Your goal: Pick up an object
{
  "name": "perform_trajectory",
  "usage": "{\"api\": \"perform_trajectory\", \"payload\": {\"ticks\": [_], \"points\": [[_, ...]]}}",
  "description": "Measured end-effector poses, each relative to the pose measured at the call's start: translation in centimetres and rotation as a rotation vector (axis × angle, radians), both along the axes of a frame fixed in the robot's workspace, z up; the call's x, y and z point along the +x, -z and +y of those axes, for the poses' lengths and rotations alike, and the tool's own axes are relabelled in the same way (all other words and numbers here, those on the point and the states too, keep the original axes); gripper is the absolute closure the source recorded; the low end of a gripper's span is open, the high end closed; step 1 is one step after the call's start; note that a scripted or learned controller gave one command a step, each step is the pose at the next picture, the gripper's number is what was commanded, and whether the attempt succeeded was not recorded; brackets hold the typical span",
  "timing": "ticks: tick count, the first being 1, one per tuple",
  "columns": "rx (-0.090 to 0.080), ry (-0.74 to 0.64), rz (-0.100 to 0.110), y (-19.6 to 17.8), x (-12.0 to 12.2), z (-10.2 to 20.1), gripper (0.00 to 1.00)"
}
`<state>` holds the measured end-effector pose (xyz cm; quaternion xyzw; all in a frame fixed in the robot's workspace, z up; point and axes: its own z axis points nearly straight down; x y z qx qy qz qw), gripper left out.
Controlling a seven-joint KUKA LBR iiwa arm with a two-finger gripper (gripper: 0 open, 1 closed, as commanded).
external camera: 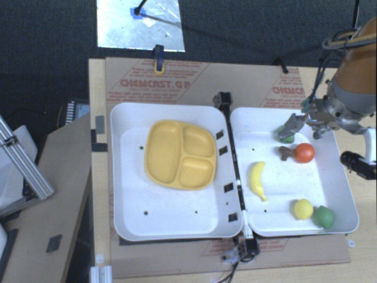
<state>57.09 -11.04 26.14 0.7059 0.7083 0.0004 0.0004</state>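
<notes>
Two shallow white plastic bins are seen side by side on a tan cardboard-covered worktop (194, 75) in the middle of the frame. The left bin (126, 158) holds a yellow plastic tray with three compartments (179, 154), lying flat near the bin's centre. The right bin (339, 199) holds the small toy fruits. A yellow plastic banana (258, 180) lies at the bin's left-centre, pointing roughly up and down the frame. A red-orange round fruit (304, 152) lies in the upper middle of the bin, with a small brown piece (285, 152) touching its left side. A yellow lemon-like ball (303, 209) and a green round fruit (323, 216) lie just beside each other in the bin's lower right corner. The grey arm with its orange band (356, 69) is seen entering from the upper right of the frame, and the pincer (290, 128) is positioned over the upper part of the right bin, above and left of the red-orange fruit. A small green object (287, 138) is partly hidden directly under the pincer tip; whether it is gripped cannot be told, and how far the pincer is open cannot be told either. A silver sheet (140, 16) lies on the dark floor at the upper left.
</notes>
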Motion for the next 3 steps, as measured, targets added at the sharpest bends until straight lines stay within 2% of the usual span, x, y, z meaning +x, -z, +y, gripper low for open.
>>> {"api": "perform_trajectory", "payload": {"ticks": [3], "points": [[0.002,0.003,0.005,15.4,-1.5,1.5,0.0]]}}
